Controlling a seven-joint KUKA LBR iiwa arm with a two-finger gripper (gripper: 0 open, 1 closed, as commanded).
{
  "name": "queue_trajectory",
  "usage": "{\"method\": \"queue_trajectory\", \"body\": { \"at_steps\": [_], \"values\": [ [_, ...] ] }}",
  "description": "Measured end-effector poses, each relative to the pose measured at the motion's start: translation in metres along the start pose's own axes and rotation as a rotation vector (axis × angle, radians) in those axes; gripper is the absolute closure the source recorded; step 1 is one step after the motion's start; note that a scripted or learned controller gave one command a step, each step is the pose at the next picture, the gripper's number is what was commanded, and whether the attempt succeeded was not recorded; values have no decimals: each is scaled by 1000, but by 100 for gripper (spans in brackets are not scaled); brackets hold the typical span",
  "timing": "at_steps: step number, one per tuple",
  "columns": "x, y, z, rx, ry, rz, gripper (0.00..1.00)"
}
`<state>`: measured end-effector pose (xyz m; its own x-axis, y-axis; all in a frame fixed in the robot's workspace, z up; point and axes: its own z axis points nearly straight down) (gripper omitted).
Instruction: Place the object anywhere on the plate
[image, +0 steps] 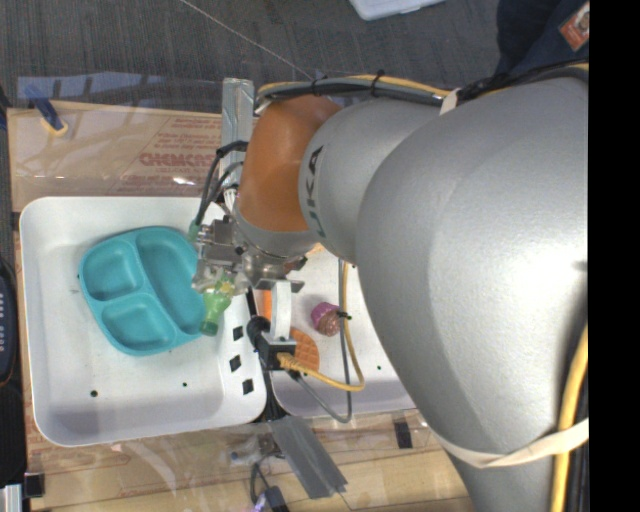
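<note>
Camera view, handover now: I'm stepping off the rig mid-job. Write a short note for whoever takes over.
Gripper: at the right edge of the teal plate, over the left bin. A pale green object sits at its tip, overlapping the plate's rim; whether the fingers clasp it cannot be told.
Right bin: a purple object and an orange object, mostly hidden by the arm.
Done: the green object is brought up to the plate.
Left: confirm it rests on the plate, not against the rim; release and withdraw.
</note>
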<state>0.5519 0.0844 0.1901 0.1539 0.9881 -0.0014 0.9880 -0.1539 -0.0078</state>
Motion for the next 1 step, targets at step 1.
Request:
{"method": "queue_trajectory", "body": {
  "at_steps": [1],
  "values": [
    [78,8,-26,-4,0,-174,100]
  ]
}}
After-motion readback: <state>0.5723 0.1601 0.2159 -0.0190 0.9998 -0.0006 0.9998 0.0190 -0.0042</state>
